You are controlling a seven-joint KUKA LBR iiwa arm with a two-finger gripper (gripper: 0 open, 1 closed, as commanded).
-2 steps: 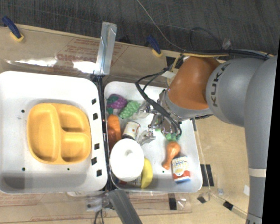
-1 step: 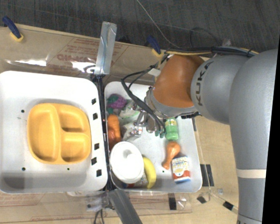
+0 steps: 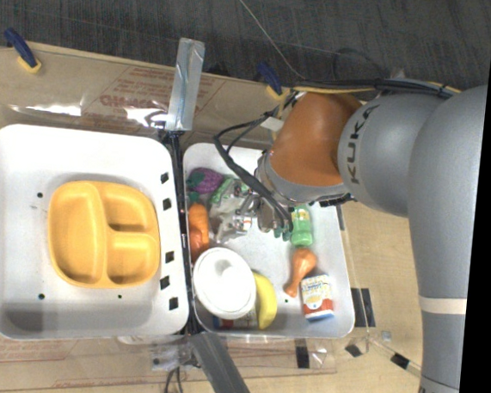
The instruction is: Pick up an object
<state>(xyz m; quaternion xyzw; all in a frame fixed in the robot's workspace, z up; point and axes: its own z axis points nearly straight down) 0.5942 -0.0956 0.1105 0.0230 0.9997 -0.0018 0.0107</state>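
The gripper (image 3: 245,215) hangs low in the right bin (image 3: 345,292) near its far-left corner, jaw state impossible to tell, with the carrot (image 3: 198,226) just left, lengthwise along the left wall.

A yellow divided tray (image 3: 104,231) sits in a white bin (image 3: 11,212); nearby, a purple toy (image 3: 202,179), green bottle (image 3: 301,227), yellow banana (image 3: 264,299) and white lid (image 3: 223,282).

Even overhead light, soft shadows, slightly grainy, mildly blurred throughout.
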